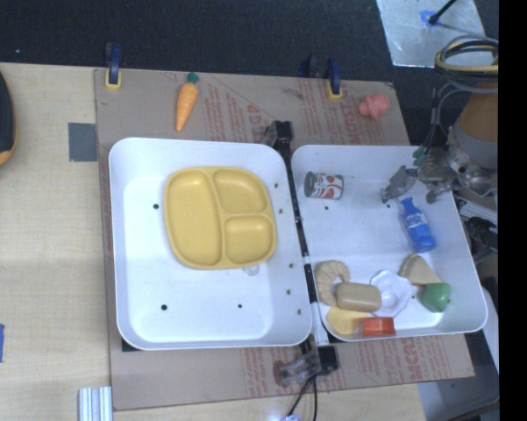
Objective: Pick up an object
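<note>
My claw (pixel 409 182) hung over the upper right part of the right bin (pixel 359 235), reaching in from the right, with its 2 grey fingers spread apart and nothing between them. Just below it lay a blue bottle (pixel 416 224), its cap end pointing up toward my fingers; whether I touched it, I could not tell.

Near the bin's top left corner a small can (pixel 324 185) with a red and white label lay on its side, well apart from me. The rest of the objects crowded the bin's lower edge: a tan bread-like piece (pixel 358 296), a beige ring-shaped item (pixel 329 274) beside it, a small red block (pixel 379 326) against the front wall, a clear plastic piece (pixel 391 289), a tan wedge (pixel 418 269) and a green round thing (pixel 435 297) at the far right.

The left bin (pixel 140 261) held a yellow divided plate (pixel 219 216) with 3 compartments. On the board behind the bins lay a toy carrot (pixel 186 102) and a pink lump (pixel 374 105).
</note>
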`<move>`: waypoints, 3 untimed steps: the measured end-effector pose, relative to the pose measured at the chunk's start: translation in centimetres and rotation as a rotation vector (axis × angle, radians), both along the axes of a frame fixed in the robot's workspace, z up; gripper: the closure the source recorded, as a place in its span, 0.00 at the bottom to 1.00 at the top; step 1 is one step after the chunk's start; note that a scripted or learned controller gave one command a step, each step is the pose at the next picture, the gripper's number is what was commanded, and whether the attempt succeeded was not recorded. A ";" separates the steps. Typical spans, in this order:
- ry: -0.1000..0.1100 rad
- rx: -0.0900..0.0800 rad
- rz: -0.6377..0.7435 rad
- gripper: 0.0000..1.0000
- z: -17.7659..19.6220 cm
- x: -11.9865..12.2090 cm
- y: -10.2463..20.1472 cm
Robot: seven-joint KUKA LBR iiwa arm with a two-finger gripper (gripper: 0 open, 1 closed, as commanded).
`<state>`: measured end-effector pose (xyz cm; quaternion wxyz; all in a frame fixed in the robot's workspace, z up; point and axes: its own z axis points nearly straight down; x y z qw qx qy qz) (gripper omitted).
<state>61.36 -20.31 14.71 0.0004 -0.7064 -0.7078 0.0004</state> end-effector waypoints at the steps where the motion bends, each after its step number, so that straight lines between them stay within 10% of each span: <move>1: 0.005 0.000 0.002 0.00 -5.8 -0.4 -0.9; 3: 0.008 0.002 -0.001 0.00 -5.7 -10.0 -0.9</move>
